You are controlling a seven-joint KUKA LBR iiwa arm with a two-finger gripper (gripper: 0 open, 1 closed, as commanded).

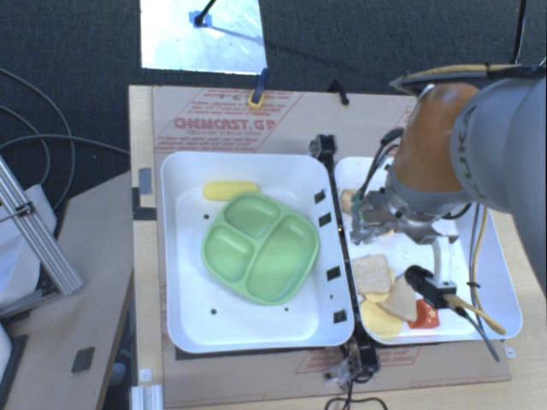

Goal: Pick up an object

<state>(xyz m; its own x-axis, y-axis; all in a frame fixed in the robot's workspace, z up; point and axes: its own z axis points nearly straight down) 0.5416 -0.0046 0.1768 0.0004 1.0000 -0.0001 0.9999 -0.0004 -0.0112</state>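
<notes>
The likeliest things to lift lie in the right bin (504, 301) at its near end: a toast-like square slice (373, 273), a tan wedge (400, 297), a pale yellow round piece (379, 319) and a red piece (425, 314), all probably light, stiff toy food, best nipped across a thin edge since they overlap. The pincer (369, 222) hangs just beyond them by the divider, its opening too blurred to tell. In the left bin (184, 229) a green divided plate (261, 248) looks slick and wide, with a yellow piece (230, 190) at its far side.
</notes>
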